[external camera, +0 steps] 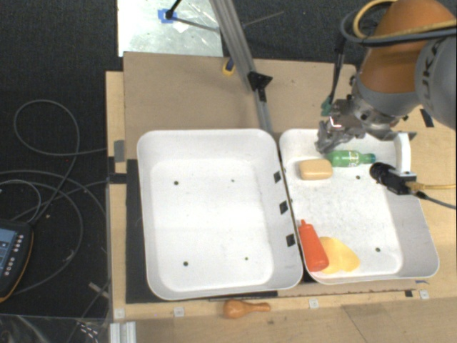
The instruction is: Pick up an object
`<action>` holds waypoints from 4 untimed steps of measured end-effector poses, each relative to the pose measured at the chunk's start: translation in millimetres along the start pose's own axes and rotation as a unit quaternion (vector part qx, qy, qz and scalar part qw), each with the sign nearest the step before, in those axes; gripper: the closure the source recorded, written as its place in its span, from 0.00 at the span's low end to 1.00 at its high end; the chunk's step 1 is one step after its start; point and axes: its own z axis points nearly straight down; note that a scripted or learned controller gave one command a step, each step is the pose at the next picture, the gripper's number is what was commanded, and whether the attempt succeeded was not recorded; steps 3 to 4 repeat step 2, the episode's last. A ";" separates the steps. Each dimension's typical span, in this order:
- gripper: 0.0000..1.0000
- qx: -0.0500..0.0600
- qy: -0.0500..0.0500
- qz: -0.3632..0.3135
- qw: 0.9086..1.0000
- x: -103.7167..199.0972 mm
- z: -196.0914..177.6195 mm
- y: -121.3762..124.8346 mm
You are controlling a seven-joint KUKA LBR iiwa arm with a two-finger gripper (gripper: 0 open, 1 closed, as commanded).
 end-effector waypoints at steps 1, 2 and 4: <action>1.00 0.000 0.000 0.000 1.000 58.1 2.9 -17.1; 1.00 0.001 0.000 0.000 1.000 112.1 27.1 -27.0; 1.00 0.001 0.000 0.000 1.000 112.1 27.1 -27.0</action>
